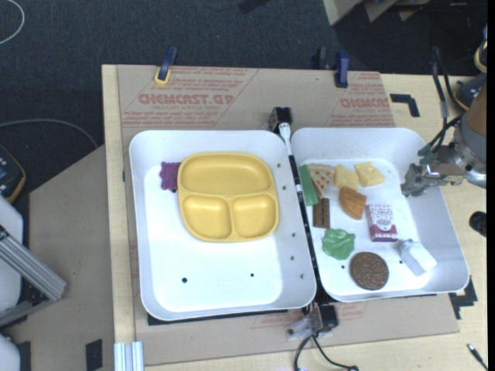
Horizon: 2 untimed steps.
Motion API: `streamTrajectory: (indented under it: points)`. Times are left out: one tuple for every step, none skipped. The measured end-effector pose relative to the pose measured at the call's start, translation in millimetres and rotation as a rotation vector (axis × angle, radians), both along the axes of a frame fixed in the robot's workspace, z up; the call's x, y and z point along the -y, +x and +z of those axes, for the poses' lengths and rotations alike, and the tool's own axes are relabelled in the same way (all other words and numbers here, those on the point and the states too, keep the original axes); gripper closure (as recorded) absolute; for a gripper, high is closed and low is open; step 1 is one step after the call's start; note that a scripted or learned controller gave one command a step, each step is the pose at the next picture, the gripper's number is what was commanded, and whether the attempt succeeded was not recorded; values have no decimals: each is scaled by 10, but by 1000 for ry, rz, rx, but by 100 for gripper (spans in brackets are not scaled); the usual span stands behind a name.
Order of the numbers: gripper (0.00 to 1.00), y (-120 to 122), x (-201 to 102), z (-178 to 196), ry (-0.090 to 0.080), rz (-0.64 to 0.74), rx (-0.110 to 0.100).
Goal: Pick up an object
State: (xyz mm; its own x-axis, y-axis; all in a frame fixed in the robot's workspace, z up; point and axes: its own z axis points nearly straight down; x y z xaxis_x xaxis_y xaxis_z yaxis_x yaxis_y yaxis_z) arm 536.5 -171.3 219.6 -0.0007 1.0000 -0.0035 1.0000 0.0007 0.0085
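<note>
The right bin [433, 207] holds several small items: a green strip [308, 185], a brown bar [322, 212], a green lump [338, 243], a round brown cookie [369, 270], a red and white packet [381, 222], an orange-brown piece [353, 202], yellow wedges [369, 174] and a grey-white piece [412, 256]. My gripper [414, 178] hangs over the right bin's far right side, near its rim, apart from the items. Nothing shows between its fingers.
The left bin [216, 284] carries a yellow three-compartment tray [227, 195] with a purple thing [168, 175] tucked at its left edge. The arm [472, 141] enters from the right, with cables above it. Clamps stand on the board's far edge.
</note>
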Motion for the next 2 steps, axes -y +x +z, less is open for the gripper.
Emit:
streamTrajectory:
  points:
    - [100,8,0,57,2,0,-4]
    - [100,242,-474,127,3,6,-4]
